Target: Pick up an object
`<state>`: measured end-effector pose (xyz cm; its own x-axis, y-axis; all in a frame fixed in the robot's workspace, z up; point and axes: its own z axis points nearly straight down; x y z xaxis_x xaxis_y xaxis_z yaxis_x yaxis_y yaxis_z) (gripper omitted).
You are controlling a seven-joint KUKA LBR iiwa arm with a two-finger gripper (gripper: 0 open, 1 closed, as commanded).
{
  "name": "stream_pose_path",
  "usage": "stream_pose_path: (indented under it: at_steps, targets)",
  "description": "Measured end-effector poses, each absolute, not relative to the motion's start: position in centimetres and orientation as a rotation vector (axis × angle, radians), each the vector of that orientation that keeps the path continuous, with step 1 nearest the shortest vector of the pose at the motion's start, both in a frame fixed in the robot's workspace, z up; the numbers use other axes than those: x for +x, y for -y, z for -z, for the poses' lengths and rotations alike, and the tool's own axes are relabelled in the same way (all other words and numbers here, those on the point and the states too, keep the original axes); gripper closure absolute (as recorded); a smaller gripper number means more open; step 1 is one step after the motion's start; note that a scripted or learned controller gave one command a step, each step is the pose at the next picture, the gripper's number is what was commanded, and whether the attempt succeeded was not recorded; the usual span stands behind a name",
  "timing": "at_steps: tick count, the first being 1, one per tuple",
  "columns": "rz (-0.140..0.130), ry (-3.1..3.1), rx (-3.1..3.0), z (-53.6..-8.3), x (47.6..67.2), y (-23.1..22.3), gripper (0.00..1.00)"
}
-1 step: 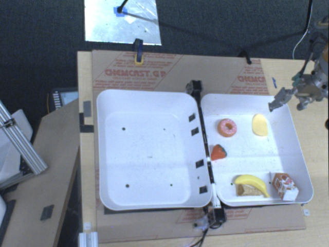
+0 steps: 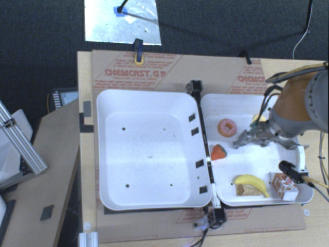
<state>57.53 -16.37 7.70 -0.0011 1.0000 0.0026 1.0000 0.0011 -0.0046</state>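
The grey arm with the orange band point(image 2: 297, 101) is cut off at the right edge. Its gripper point(image 2: 239, 141) hangs low over the right-hand shallow white bin point(image 2: 234, 101), pointing left, and from here I cannot tell whether it is released or clenched. Nothing sits visibly in it. A small yellow object point(image 2: 257, 119) peeks out behind it, mostly hidden.

In that bin, a round pink-frosted doughnut point(image 2: 226, 127) lies just beside the gripper's tip. A small red strawberry-like piece point(image 2: 218, 152) sits by the bin's left wall. Nearer the front wall a yellow banana point(image 2: 252, 182) rests across a tan, flat piece point(image 2: 247, 190) that is hard to identify. A small red-and-white box point(image 2: 285, 186) stands in the front right corner.

The left-hand shallow white bin point(image 2: 149, 151) shows a white floor with a few dark dots.

Both bins rest on a brown cardboard sheet with red print point(image 2: 133, 72) over the pale tabletop point(image 2: 51, 189). Beyond is dark carpet point(image 2: 216, 14) with a shiny metal sheet point(image 2: 122, 19) on it.
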Motion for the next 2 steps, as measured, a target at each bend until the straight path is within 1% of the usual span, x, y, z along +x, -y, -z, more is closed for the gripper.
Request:
stream_pose_path:
  at_steps: [1, 2]
  targets:
    - [0.003, 2.225, -2.224, -9.5, 57.9, 16.6, 1.00]
    - [0.002, 2.222, -2.225, -8.5, 59.6, 19.1, 1.00]
